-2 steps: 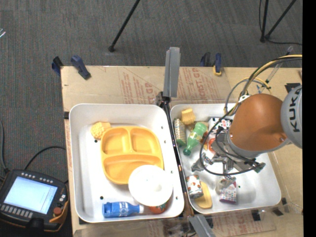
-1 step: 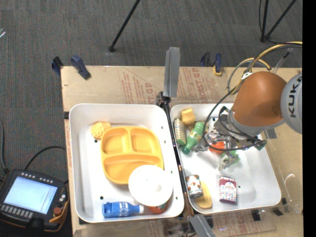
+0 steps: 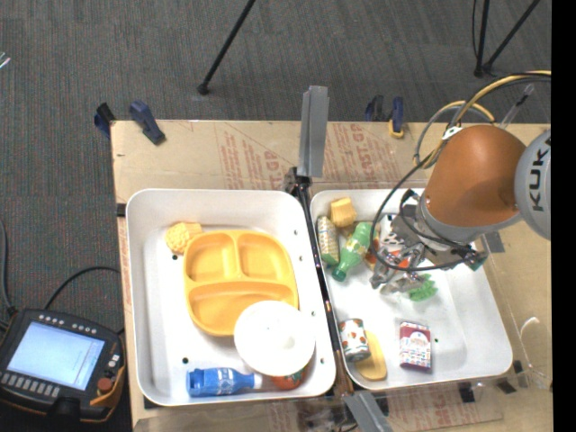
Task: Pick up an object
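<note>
My gripper (image 3: 397, 270) hangs low in the right bin (image 3: 490, 331), under the arm's orange band (image 3: 472, 180). It is just above a green leafy toy (image 3: 420, 288) that pokes out beside it. A green bottle (image 3: 353, 251) lies just left of the gripper, next to a striped can (image 3: 326, 238). A yellow block (image 3: 341, 211) sits at the bin's far left corner. Near the front lie a small red-and-white can (image 3: 355, 338), a yellow banana-like piece (image 3: 374, 365) and a red box (image 3: 415, 346).
The left bin (image 3: 148, 313) holds a yellow divided plate (image 3: 236, 273), a white round lid (image 3: 274, 337), a blue bottle (image 3: 220, 382), a small red item (image 3: 288, 382) and a yellow knobbly toy (image 3: 183, 236). A grey post (image 3: 313, 138) stands behind the bins' shared wall.
</note>
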Available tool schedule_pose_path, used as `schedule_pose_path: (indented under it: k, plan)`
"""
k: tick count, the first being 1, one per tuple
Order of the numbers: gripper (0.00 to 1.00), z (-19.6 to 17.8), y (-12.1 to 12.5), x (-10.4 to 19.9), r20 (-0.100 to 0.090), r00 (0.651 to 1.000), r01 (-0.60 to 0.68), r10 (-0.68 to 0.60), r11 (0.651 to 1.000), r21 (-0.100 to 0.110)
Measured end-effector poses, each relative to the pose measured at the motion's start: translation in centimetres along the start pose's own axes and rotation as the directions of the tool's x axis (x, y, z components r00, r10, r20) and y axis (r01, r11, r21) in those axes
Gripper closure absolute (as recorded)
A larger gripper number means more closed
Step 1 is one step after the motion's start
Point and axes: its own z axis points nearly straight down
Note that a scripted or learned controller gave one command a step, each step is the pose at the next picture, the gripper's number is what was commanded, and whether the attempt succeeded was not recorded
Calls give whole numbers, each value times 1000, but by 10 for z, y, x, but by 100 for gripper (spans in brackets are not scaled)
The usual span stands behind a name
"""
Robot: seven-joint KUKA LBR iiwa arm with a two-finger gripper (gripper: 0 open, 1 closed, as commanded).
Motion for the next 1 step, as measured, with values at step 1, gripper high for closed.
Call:
schedule_pose_path:
  k: [1]
  plan:
    - [100,10,-26,-52,-5,991,-132,132,991,1]
